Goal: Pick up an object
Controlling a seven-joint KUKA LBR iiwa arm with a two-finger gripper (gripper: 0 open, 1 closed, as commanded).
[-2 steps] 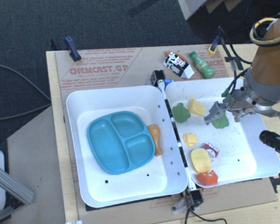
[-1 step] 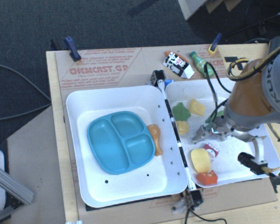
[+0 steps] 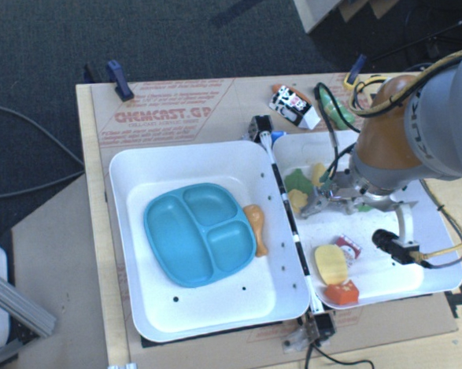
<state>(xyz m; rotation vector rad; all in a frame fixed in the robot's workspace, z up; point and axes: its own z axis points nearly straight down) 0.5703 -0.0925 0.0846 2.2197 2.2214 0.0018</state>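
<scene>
A grey KUKA arm with an orange band reaches from the right into the right-hand bin, its gripper low among a cluster of small items near the divider where the two white bins meet; whether the jaws are apart or together cannot be told from this angle, and nothing is seen between them. The likeliest targets lie just beside the gripper: a green piece and a pale yellow piece, both close against the divider. Nearer the camera from the divider's midpoint sit a yellow block, a red-and-white item touching it and an orange-red piece at the bin's front rim. To do the pick well, the tool should probably settle squarely over one item, close only once both sides are bracketed, and lift straight up, since the divider wall leaves little room on that side and a sideways drag could wedge the piece against it. Open floor lies right of the yellow block, though the arm's cabling crosses there. Across the divider, the left bin holds a blue sectioned plate with an orange item between it and the divider.
</scene>
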